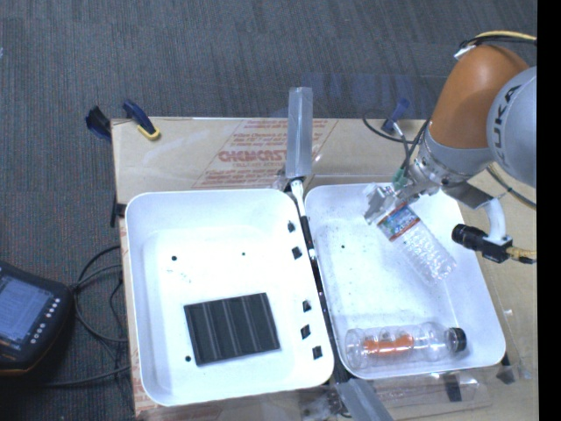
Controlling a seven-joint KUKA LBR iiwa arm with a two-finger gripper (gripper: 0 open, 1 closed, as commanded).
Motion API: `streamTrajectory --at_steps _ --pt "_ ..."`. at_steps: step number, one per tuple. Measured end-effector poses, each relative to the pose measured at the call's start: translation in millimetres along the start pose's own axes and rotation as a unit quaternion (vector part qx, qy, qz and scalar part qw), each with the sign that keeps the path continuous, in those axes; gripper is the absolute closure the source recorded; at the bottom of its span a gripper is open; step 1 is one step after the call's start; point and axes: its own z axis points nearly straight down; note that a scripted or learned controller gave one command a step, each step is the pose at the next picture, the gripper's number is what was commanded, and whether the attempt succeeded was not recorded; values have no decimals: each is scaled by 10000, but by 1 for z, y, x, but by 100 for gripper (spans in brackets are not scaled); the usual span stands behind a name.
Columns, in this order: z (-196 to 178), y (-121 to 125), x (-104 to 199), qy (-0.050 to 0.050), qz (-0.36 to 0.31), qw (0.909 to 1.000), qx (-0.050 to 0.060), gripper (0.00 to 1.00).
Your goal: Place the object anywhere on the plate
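Although the pincer (386,202) is hanging over the back of the right bin (491,323), its tips are hard to read against the white floor, so I cannot tell how wide it is standing or whether it truly has hold of anything. A clear water bottle (417,240) is lying right at those tips, its neck end pointing up toward the pincer and its long axis running down and to the right, away from the arm's wrist. The dark ridged plate (231,327) is lying in the left bin (140,235), toward that bin's front, well apart from the bottle and across the divider (302,235) where the two bins are meeting. As I judge it, the coming move is turning on carrying the bottle leftward and forward over that divider. A second clear bottle (405,343) with something orange inside is lying along the front wall of the right bin, off that path. On the bench (254,143) behind, a clear upright post (300,130) is standing at the divider's far end, close to the crossing.
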Motion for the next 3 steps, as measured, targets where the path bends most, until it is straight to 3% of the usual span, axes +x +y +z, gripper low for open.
streamTrajectory --at_steps 1,2,3 --pt "-65 -33 44 4 -2041 9789 -3 100" --pt "29 -30 38 11 -2245 9745 4 100" --pt "-4 17 82 0 -2578 9662 -7 100"
